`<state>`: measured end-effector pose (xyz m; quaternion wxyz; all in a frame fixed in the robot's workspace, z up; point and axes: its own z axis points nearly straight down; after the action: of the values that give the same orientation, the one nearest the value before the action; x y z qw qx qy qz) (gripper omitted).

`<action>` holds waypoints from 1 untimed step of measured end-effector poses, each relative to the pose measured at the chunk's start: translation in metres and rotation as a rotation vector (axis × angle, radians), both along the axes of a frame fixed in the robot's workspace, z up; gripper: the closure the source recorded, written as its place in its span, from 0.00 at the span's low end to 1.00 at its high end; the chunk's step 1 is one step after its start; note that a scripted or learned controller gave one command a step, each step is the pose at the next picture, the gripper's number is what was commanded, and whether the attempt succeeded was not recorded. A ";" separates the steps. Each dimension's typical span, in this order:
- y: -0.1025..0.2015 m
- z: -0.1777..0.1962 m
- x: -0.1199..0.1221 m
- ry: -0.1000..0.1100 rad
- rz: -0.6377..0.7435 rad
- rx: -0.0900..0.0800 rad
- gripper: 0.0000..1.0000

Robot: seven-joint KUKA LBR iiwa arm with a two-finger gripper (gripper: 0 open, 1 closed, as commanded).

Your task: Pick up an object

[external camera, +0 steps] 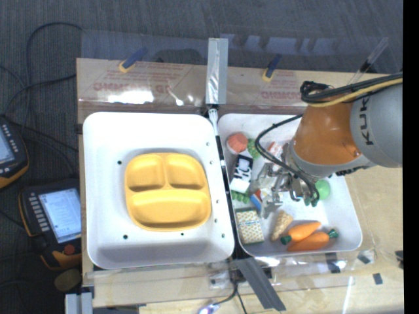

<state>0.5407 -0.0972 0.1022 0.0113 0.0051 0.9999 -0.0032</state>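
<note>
Tool (283,190) low over right white plastic bin (347,205), amid clutter; cannot tell its state. Orange plastic carrots (306,235) just below tool, near bin's front wall. Small green ball (323,189) just right of tool. Red-orange round toy (236,141) up-left of tool, at bin's back. Yellow compartment tray (167,190) well left of tool, in left white bin (105,142).

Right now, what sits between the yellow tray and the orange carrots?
In the camera view, between the yellow tray and the carrots, lie the bins' meeting rims, a checkered block and a beige cone-like piece.
</note>
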 end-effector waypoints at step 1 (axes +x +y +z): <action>0.023 0.117 0.049 0.018 -0.135 0.008 1.00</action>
<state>0.5901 -0.0739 0.2195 0.0019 0.0728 0.9973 -0.0002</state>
